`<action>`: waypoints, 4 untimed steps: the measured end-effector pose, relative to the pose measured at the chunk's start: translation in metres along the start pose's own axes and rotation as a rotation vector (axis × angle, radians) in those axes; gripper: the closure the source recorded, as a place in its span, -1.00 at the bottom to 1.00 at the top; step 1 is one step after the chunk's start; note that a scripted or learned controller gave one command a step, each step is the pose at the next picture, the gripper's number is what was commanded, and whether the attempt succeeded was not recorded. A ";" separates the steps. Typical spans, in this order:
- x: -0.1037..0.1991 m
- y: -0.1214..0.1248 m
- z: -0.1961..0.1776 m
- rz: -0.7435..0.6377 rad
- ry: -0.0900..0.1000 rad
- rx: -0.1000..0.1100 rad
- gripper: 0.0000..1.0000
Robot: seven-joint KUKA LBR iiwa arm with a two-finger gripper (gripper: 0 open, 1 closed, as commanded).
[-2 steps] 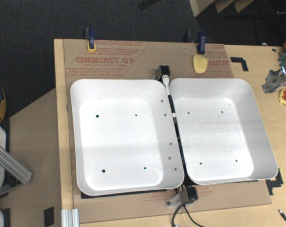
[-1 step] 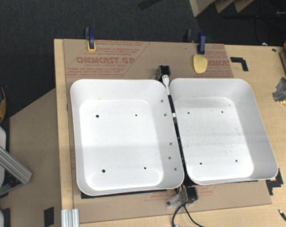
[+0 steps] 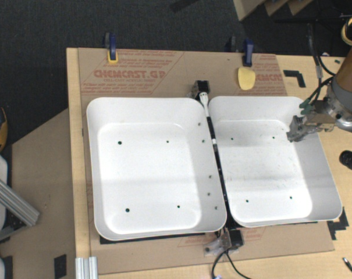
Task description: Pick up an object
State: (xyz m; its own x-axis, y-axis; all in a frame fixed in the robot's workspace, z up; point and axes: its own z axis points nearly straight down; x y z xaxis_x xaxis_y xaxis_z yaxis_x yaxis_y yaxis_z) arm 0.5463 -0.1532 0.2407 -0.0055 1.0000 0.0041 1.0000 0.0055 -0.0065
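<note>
We judge the pick as not yet done: the gripper (image 3: 296,131) hangs over the right bin (image 3: 269,214), we cannot tell its state, and we see no object to take.

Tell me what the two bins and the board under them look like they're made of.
The left bin and right bin look like thin molded white plastic, smooth with a slight sheen and rounded corners. The board looks like a sheet covered in matte brown paper, judging by the red lettering printed on it.
</note>
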 end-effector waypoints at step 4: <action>0.134 0.017 -0.091 0.007 -0.004 -0.004 1.00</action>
State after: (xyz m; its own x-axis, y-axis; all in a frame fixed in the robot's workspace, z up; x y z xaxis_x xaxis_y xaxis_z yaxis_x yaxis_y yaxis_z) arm 0.5635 -0.0190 0.3318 0.0010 1.0000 0.0002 1.0000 -0.0010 -0.0024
